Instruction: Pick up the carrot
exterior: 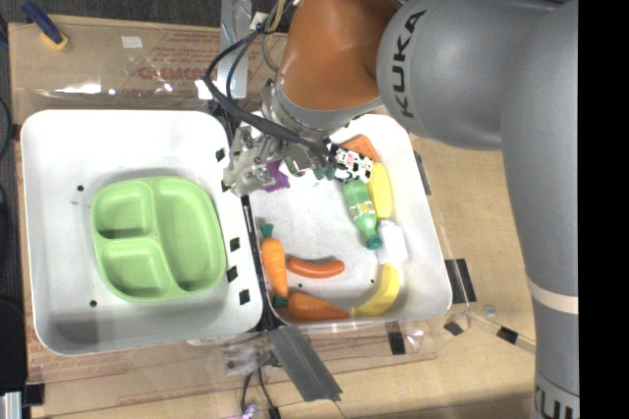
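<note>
The carrot (273,268) is orange with a small green top and lies along the left wall of the right bin (425,240), near its front. A second orange, carrot-like piece (314,307) lies at the bin's front edge. My gripper (249,171) hangs over the right bin's far left corner, above and well behind the carrot, next to a small purple item (279,177). I see nothing held in it. The orange wrist band and grey arm cover the bin's far edge.
The right bin also holds a red sausage (316,267), a banana (385,289), a green bottle (362,210), a yellow piece (381,191) and a black-and-white cow toy (351,164). The left bin (49,151) holds a green divided plate (157,235).
</note>
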